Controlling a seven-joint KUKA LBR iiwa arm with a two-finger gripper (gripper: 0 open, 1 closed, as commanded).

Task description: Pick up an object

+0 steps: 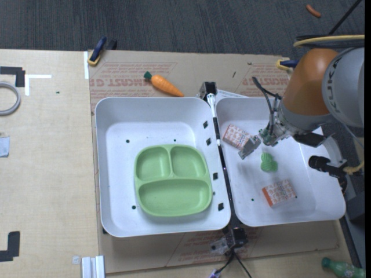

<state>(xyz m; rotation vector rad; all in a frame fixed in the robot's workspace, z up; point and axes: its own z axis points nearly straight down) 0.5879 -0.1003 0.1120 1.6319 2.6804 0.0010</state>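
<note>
Green and small, a lumpy toy [268,163] is seen lying on the floor of the right bin [324,210], just below the gripper [268,136]. Whether the gripper is released or clenched can't be told from here. 2 patterned packets are spotted in that bin too: 1 [235,136] left of the gripper, 1 orange-ended [279,193] lower down.

Arm [324,91] in from right, orange band up top, wrist angled down-left. Claw [252,146] low, tilted; finger state unclear.
</note>
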